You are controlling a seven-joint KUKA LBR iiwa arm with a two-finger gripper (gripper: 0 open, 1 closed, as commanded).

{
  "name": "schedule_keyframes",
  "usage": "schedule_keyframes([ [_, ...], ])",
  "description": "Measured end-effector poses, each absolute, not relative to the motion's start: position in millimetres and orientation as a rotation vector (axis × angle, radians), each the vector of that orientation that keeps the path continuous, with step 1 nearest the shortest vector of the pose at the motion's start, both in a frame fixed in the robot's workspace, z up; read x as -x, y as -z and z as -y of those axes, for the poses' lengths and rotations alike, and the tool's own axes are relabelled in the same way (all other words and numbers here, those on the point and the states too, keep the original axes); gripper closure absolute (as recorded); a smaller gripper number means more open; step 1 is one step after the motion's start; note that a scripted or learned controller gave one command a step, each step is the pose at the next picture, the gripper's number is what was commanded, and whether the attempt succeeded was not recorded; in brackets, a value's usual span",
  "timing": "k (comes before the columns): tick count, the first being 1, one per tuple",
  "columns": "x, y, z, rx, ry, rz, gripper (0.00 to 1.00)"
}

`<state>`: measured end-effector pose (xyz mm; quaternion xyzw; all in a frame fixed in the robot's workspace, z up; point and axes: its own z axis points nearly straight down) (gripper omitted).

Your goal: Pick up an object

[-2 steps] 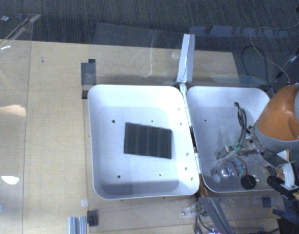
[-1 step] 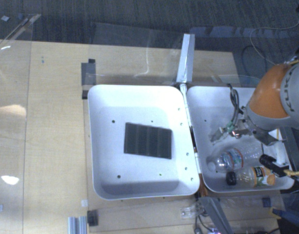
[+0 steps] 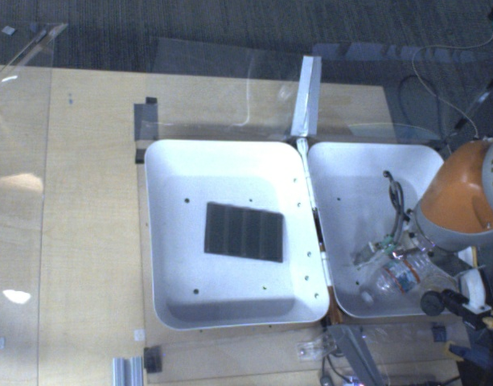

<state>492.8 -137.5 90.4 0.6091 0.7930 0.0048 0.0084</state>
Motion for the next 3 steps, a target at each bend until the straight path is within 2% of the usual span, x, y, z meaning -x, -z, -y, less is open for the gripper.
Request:
schedule_keyframes([
  [1, -559.4, -89, 100, -1.906, -0.015, -2.482, 0.0],
  [2, -581.5, -89, 88, -1.959, -0.012, -2.442, 0.0],
  [3, -547.9, -90, 90, -2.031, -0.014, -2.383, 0.0],
])
